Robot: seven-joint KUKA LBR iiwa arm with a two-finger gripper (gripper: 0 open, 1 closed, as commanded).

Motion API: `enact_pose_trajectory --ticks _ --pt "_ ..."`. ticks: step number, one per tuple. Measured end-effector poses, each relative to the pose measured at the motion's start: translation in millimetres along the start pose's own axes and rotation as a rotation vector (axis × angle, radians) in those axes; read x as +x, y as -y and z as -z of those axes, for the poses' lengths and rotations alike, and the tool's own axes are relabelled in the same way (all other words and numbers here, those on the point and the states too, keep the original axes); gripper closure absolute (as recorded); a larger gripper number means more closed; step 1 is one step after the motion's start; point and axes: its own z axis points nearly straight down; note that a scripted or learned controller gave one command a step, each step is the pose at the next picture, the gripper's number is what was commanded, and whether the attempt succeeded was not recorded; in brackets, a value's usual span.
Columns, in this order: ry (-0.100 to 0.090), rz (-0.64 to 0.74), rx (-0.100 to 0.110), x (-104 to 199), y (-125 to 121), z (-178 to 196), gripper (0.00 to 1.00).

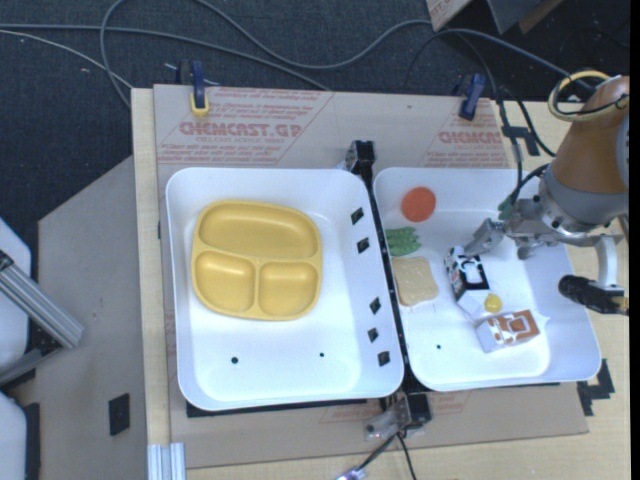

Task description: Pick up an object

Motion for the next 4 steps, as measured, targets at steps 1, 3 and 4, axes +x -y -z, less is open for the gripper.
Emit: enact_pose_trajectory --ticks 1,3,4 --pt "0.002 0.001 -0.007 -0.5 -1.9 14.9 1.00" --pt "0.005 0.001 -0.012 -0.4 -14.3 111.6 1.00" --pt "0.004 0.002 -0.010 -0.4 -15.2 140.2 1.00"
